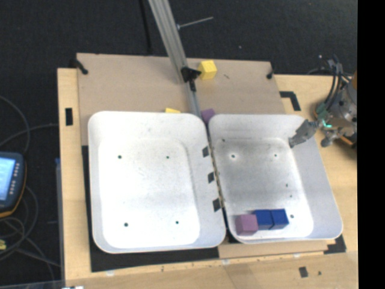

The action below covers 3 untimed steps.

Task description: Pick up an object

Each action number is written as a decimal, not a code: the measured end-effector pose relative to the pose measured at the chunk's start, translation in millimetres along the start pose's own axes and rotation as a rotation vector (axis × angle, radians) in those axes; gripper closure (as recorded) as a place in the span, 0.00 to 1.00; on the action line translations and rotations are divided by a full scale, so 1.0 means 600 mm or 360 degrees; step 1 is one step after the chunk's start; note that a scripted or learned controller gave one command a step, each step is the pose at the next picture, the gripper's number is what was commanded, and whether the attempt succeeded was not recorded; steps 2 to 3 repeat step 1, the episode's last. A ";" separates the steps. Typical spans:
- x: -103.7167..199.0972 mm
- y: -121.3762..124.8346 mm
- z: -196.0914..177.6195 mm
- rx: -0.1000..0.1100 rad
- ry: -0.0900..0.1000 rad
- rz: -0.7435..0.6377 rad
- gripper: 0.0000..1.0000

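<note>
Hand [304,133] is hovering at the right edge of the frame, over the upper right rim of the right bin [313,179]; how far it is open cannot be told, and nothing is showing between its fingers. Blue block [270,218] and purple block [246,223] are lying side by side, touching, at the lower edge of the right bin. Left bin [144,182] is sitting just beside it. A yellow block [208,70] is resting on the table [120,77] above both bins.
</note>
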State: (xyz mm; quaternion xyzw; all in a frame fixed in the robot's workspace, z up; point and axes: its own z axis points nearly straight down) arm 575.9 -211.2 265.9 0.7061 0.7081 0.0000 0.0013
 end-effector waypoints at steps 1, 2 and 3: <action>0.052 -0.094 0.118 0.0016 0.0008 0.0006 0.00; 0.052 -0.094 0.118 0.0016 0.0008 0.0006 0.00; 0.052 -0.094 0.118 0.0016 0.0008 0.0006 0.00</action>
